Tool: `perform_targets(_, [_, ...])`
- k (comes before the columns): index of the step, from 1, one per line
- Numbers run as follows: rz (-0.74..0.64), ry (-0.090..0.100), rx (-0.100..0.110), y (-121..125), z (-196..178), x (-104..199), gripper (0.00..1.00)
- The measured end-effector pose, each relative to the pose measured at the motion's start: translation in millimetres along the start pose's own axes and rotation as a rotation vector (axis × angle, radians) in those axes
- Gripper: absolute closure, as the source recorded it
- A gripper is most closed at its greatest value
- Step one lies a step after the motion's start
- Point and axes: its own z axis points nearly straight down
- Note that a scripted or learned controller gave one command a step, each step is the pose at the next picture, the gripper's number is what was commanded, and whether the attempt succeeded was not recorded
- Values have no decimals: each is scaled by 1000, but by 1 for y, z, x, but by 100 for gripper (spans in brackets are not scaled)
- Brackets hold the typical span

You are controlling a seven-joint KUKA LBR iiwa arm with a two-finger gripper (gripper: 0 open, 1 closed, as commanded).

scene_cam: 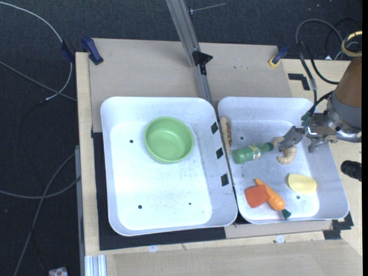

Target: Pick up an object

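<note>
My gripper [303, 140] hangs over the right bin [328, 171] near its right wall. Its fingers stand apart with nothing visibly between them. The left fingertip [290, 138] is just above a cream curved piece [286, 155]. A green bottle [251, 152] lies on its side to the left of that piece. In the front of the bin lie a yellow lump [302, 183], an orange carrot [273, 199] and a red-orange piece [255, 196] touching it. A tan stick-shaped item [226, 132] lies along the bin's left wall.
The left bin [126, 206] holds a green bowl [168, 139] in its upper middle. A metal rail [190, 36] runs down from the top to the gap between the bins. Cables [310, 68] trail at the upper right near the arm.
</note>
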Motion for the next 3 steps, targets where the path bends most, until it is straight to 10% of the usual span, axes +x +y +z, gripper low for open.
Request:
perform_targets(1, [0, 0, 2, -6, 46, -2, 0])
perform_targets(2, [0, -1, -10, -4, 30, -1, 100])
perform_targets(3, [-2, -8, -19, -3, -15, -3, 100])
